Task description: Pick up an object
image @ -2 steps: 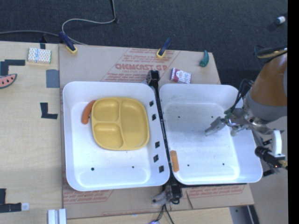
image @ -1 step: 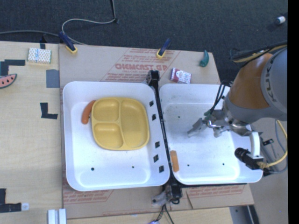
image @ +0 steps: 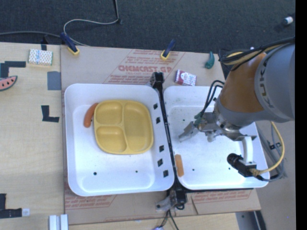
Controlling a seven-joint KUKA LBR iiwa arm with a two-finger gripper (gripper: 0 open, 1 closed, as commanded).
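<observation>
Gripper (image: pixel 188 132) hangs over the right white bin (image: pixel 216 176), fingers narrowly parted, holding nothing; the small orange carrot-shaped piece (image: pixel 179 165) lies just below it against the black divider (image: pixel 163 128), long axis running along that divider

Beyond the two bins: small red-and-white packet (image: pixel 184 77) lying on brown printed cardboard sheet (image: pixel 139 69); yellow-and-blue clamp (image: pixel 70 43) and yellow clamp (image: pixel 168 51) gripping its far edge; teal clamp (image: pixel 210 59) nearby; patterned white-and-yellow sponge block (image: pixel 40 57) resting on pale wooden benchtop (image: pixel 29 138); black cable (image: pixel 91 20) trailing across dark carpet (image: pixel 192 8).
</observation>
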